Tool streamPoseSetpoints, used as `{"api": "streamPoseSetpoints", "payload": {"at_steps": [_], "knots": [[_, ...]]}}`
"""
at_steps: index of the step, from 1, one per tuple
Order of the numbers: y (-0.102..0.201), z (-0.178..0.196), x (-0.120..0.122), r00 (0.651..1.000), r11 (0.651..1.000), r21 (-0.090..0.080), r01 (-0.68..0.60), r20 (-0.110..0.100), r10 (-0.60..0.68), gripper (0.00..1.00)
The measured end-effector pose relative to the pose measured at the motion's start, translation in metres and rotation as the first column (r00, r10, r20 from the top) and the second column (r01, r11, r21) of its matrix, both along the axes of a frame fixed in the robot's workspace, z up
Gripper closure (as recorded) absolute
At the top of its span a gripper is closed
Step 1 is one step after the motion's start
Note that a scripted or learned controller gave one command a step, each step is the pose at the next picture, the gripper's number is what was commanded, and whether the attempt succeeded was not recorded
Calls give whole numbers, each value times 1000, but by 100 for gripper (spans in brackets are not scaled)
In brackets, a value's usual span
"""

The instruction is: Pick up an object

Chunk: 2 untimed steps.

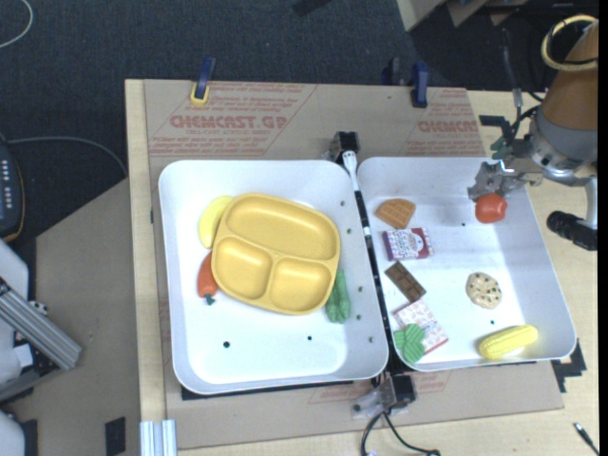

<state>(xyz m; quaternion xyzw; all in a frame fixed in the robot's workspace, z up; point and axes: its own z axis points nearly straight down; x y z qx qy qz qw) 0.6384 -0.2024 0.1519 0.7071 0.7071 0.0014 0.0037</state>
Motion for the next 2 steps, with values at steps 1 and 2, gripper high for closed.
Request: {"api": "streamPoseSetpoints", "payload": {"at_steps": [1, 2], "knots": [[0, 64, -3, 1000, 1000, 0, 0, 1, 0, 100], [0, 74, -2, 1000, 1000, 1, 0, -3, 0, 100]]}}
